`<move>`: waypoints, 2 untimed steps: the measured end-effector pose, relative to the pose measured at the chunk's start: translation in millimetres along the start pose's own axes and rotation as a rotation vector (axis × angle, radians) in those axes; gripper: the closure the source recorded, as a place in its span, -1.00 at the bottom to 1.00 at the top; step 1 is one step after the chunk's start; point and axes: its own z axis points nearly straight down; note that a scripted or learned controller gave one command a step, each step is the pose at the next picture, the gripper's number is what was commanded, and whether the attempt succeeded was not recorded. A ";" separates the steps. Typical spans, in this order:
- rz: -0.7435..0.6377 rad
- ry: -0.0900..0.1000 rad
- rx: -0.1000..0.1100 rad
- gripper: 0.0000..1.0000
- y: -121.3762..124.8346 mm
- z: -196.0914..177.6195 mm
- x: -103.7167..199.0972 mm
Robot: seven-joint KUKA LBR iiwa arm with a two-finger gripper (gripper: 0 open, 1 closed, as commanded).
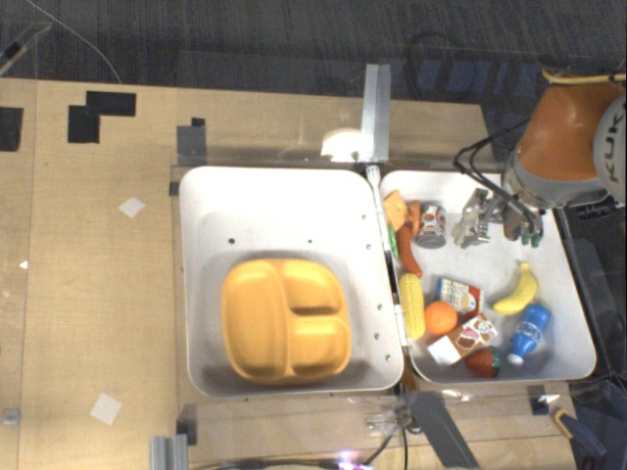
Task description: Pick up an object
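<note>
Claw [477, 225] hovers over the right bin [573, 262], near the can [430, 224]; we cannot tell its state. We see banana [517, 291], blue bottle [527, 335], orange [440, 318] and corn [412, 305] below it. Yellow tray [285, 317] occupies the left bin [255, 204].

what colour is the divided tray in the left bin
Yellow: the moulded plastic divided tray is plain yellow throughout, seen best in the camera view.

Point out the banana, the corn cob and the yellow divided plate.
banana [518, 293]: camera view, middle of its curved body.
corn cob [412, 305]: camera view, middle of the cob.
yellow divided plate [257, 313]: camera view, floor of its large left compartment.
</note>
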 end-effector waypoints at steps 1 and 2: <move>0.315 0.025 0.001 1.00 71.0 -71.1 19.0; 0.317 0.028 0.003 -1.00 69.2 -69.4 19.7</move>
